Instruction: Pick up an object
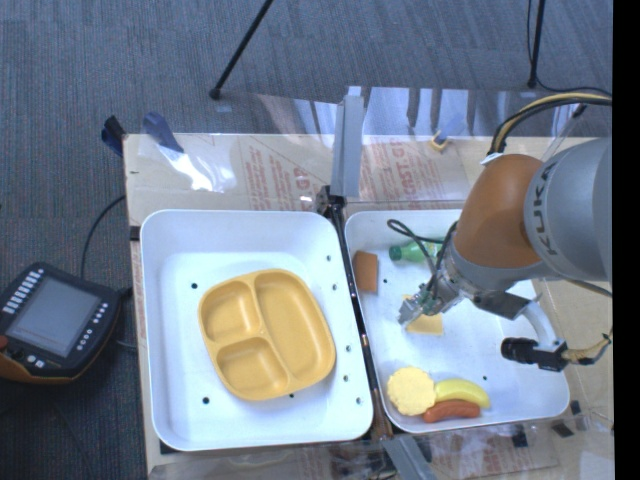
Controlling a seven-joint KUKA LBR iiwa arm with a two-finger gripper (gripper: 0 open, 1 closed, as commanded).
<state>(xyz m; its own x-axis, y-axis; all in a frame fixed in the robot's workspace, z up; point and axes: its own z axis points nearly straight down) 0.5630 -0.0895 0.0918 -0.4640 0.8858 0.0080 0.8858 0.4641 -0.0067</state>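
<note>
In the right bin (520, 393) lie several toy foods. A pale yellow cheese wedge (429, 323) lies in the middle, right under my gripper (416, 310), whose fingers point down at the wedge's left end. A green piece (408, 253) lies at the back, and a brown block (366, 271) leans against the left wall. Near the front lie a round yellow piece (411, 391), a banana (464, 392) and a red sausage (451, 411). The arm's orange band (505, 213) hangs above the bin's middle.
The left bin (175, 258) holds a yellow divided plate (266, 333). A black fitting (533, 352) sits over the right bin's right side. A tablet controller (50, 318) lies off the bench at left. A metal post (347, 148) stands behind the bins.
</note>
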